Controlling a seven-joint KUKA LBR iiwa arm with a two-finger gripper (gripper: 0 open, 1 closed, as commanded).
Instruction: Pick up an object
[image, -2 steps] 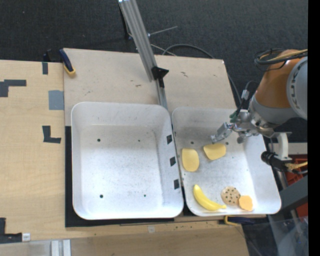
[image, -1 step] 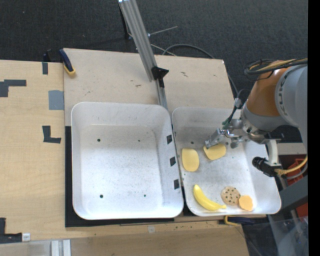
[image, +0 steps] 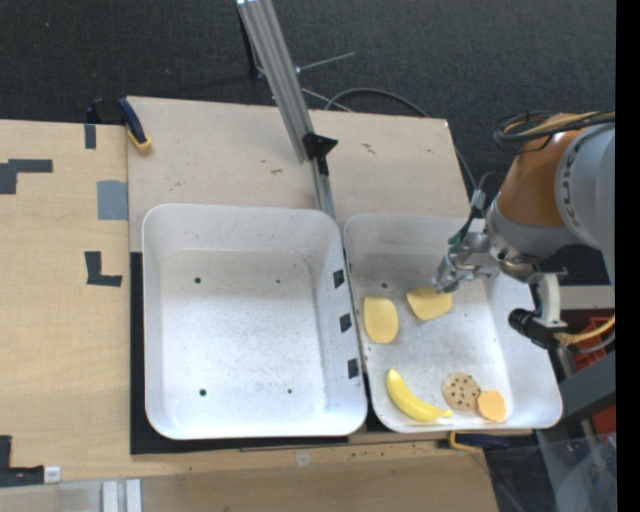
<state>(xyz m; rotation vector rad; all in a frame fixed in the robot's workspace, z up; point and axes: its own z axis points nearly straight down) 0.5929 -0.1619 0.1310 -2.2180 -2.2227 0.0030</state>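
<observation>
Fingers (image: 447, 281) too small to judge whether open or closed, touching a flat, rounded yellow piece (image: 429, 304) in the right bin (image: 400, 235).

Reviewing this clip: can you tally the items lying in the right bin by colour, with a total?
Yellow: 3, the banana, the oval piece, and the wedge-shaped piece beside the gripper.
Orange: 1, the small round piece.
Brown speckled: 1, the cookie.
Total: 5, all in the right bin.
</observation>
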